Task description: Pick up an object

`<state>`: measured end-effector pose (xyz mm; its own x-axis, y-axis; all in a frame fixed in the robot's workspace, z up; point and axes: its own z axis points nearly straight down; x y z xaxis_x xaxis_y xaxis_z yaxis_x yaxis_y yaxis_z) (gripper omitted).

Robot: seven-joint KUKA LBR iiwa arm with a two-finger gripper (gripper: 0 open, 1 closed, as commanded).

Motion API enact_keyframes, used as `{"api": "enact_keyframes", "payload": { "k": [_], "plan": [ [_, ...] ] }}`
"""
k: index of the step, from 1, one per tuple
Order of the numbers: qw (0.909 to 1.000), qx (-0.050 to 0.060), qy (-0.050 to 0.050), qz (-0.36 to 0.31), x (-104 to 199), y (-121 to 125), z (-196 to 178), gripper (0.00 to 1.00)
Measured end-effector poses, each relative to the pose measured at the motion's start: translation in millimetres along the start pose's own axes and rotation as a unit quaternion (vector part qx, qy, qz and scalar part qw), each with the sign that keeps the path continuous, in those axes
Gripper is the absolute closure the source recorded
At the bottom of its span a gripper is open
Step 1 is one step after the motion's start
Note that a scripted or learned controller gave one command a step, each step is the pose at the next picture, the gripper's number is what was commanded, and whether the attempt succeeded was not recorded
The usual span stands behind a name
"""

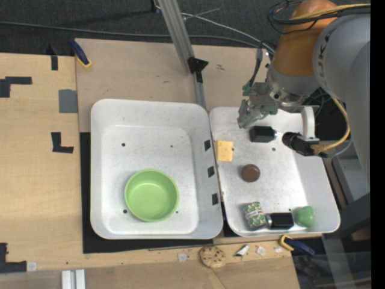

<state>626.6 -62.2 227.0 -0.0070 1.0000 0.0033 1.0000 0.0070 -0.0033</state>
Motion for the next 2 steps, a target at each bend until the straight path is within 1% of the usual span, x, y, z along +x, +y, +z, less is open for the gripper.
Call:
{"api": "enact_keyframes", "payload": {
  "k": [1, 2],
  "plan": [
    [1.0000, 0.002, 0.000, 0.000, 57, -4, 12, 1.00],
    [1.0000, 0.003, -0.001, 0.000, 107, -3, 18, 1.00]
  ]
}}
